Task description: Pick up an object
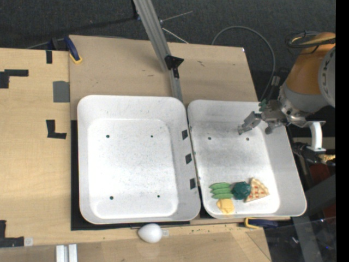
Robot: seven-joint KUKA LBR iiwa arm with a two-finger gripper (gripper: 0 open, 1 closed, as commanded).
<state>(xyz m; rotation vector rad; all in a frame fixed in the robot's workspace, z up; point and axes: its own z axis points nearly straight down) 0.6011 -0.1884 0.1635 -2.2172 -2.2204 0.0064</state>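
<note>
In the right bin (229,146), near its front edge, lies a small cluster of toy food: a green pea pod (221,189), a dark green broccoli piece (241,189), a yellow piece (226,205) and a pizza slice (257,190). My gripper (255,122) hangs over the far right part of that bin, well behind the cluster. Its fingers stand apart with nothing between them.
The left bin (131,157) sits beside the right one. A white egg-shaped object (150,233) lies on the bench in front of the left bin. A grey metal pole (158,37) slants across the back of the bench.
</note>
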